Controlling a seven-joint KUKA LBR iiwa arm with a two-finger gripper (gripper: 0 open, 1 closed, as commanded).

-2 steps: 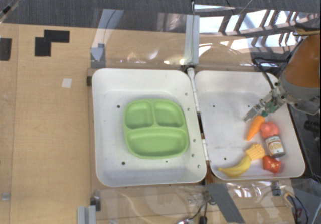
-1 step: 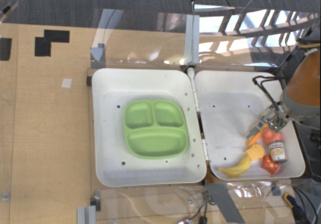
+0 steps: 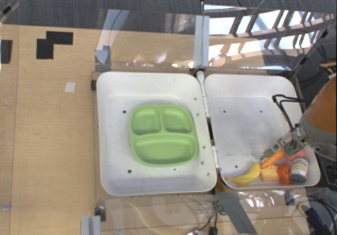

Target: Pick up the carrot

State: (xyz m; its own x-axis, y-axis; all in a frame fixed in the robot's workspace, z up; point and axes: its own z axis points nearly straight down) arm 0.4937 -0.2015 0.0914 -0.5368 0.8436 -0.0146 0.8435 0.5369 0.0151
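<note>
An orange carrot (image 3: 273, 159) lies in the right white bin (image 3: 247, 123), toward that bin's near right corner. It is tilted, with its lower end pointing toward the banana and its upper end toward the gripper. The gripper (image 3: 284, 146) sits right at the carrot's upper end, its metal tips touching or almost touching it. The tips are small and partly blurred, so I cannot tell whether they are spread or pressed together, or whether the carrot is between them.

Just left of the carrot and nearer the front wall lies a yellow banana (image 3: 246, 175), curved, with its tip beside the carrot's lower end. A pale yellow piece of corn (image 3: 269, 174) sits directly below the carrot. To its right is a red-orange item (image 3: 284, 173), too small to name, and beside that a small bottle with a white label (image 3: 298, 168). All of these are clustered together in the same corner.

The grey arm with its orange band (image 3: 322, 115) enters from the right edge, above the cluster.

The left white bin (image 3: 113, 139) holds a green divided plate (image 3: 164, 135), with two small compartments at the back and one long one at the front. The two bins sit side by side on a light wooden bench (image 3: 47, 139).
</note>
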